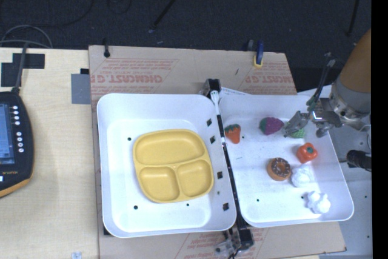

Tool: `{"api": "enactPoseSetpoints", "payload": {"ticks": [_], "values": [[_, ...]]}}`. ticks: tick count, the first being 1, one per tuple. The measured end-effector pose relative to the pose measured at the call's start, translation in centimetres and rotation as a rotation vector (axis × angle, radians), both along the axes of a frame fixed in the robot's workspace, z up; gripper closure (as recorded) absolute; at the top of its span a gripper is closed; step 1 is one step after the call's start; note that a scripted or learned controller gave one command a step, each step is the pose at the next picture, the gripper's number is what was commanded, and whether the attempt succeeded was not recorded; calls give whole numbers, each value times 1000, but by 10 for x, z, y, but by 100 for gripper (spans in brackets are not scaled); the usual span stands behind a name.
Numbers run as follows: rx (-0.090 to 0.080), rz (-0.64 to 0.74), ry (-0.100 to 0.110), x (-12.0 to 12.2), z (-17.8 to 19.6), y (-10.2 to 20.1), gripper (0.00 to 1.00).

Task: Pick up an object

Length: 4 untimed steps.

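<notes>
Oddly, the metal fingers (pixel 298 126) hover, grip unclear, beside a lumpy purple toy (pixel 271 125).

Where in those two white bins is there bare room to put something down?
Left bin: only a bare margin around the yellow tray. Right bin: open floor at its lower left, below the strawberry and left of the donut. Its right side is crowded with toys.

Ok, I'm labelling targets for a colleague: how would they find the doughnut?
Look in the right white bin, the one without the yellow tray. Near its middle lies the doughnut: a round brown ring with a hole, left of the white crumpled pieces and below the purple toy.
</notes>
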<state>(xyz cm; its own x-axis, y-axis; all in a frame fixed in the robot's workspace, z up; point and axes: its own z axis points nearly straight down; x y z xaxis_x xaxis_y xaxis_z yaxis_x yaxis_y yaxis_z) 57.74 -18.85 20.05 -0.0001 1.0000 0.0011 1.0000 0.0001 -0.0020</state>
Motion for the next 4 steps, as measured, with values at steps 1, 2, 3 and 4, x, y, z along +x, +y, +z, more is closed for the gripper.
{"api": "enactPoseSetpoints", "payload": {"ticks": [1,2,3,4], "values": [[1,-5,8,-87,-32,-26,0],[-2,-2,-4,-49,-111,-27,0],[-1,1,-5,-25,-109,-26,0],[8,-2,-9,-23,-96,-25,100]]}}
